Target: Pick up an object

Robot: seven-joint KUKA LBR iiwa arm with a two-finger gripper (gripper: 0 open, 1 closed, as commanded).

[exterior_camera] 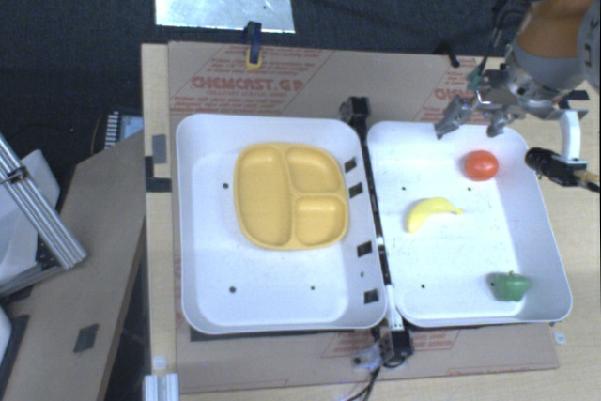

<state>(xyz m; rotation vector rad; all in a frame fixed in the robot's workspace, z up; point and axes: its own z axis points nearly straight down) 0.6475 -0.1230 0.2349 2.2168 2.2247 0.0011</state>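
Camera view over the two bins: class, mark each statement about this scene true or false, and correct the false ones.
1. The yellow divided tray lies in the left bin. True.
2. The banana sits on the tray. False: it lies in the right bin.
3. The gripper holds the tomato. False: the tomato rests on the bin floor, apart from it.
4. The green object lies near the right bin's front right corner. True.

In the middle of the picture a yellow plastic tray with three sections (289, 195) lies in the left white bin (202, 296), while the right white bin (451, 291) holds a round red tomato (481, 165), a small yellow banana (432, 213) and a green pepper (510, 285) at the lower right, with the grey gripper (477, 115) above its top edge.
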